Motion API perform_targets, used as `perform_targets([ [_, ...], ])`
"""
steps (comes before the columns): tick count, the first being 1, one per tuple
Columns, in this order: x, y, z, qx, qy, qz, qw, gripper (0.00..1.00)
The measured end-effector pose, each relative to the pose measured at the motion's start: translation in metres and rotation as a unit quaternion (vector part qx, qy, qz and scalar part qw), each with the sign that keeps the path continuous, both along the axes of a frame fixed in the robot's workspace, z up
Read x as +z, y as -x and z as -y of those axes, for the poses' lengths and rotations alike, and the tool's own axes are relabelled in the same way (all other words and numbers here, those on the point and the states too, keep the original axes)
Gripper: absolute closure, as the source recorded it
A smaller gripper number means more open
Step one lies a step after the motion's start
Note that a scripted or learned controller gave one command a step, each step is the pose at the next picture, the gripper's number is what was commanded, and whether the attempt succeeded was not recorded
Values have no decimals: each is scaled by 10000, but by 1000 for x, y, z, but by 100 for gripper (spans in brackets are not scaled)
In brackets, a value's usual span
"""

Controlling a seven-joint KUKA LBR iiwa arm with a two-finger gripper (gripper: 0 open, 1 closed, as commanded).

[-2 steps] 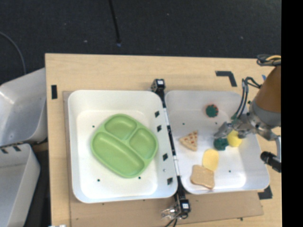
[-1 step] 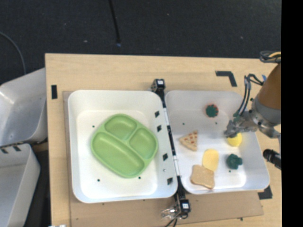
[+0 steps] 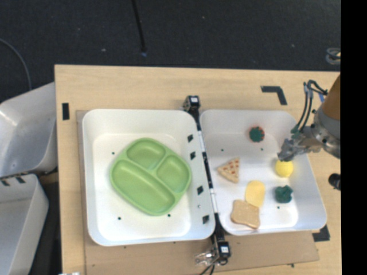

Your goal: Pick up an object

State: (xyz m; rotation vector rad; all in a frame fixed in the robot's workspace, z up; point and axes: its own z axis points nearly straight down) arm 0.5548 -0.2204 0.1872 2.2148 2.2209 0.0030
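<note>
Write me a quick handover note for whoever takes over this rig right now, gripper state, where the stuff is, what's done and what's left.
Gripper: low over the right bin, right above the yellow ball; open or shut can't be read, and no object is seen held.
Right bin contents: yellow ball, pizza slice, bread slice, yellow piece, dark green piece, and a small red-and-green item.
Left bin: green divided plate.
Done: approach to the ball.
Left: grasp and lift an object.

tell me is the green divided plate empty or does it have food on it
Empty. The green divided plate lies flat in the left bin with all three compartments bare.
</note>
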Motion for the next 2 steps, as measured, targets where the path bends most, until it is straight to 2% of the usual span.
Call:
perform_targets([
  [1, 54, -2, 2, 1, 7, 12, 10000, 100],
  [2, 47, -5, -53, 19, -12, -17, 10000, 100],
])
